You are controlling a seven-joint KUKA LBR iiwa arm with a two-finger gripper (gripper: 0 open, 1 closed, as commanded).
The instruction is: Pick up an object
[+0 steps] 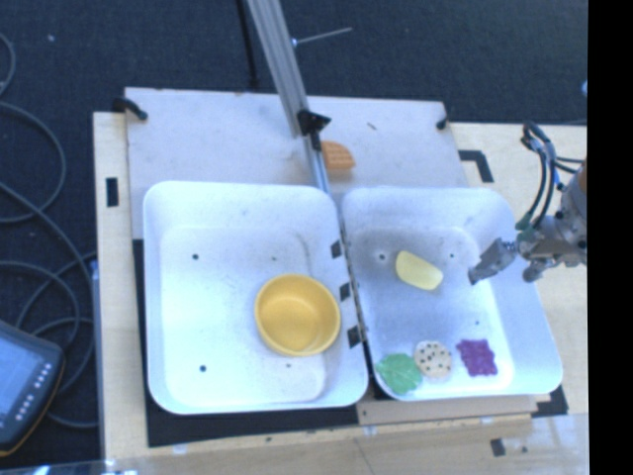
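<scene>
Nearby, yellow bowl (297, 314), green piece (399, 372).

Quick count: two white bins, the left bin (178, 265) and the right bin (514, 334). One yellow bowl (297, 314) in the left. Four small bits in the right: one yellow piece (418, 270), one green (399, 371), one speckled cookie-looking thing (432, 359), one purple (478, 357). One orange item (337, 156) behind the bins.
</scene>
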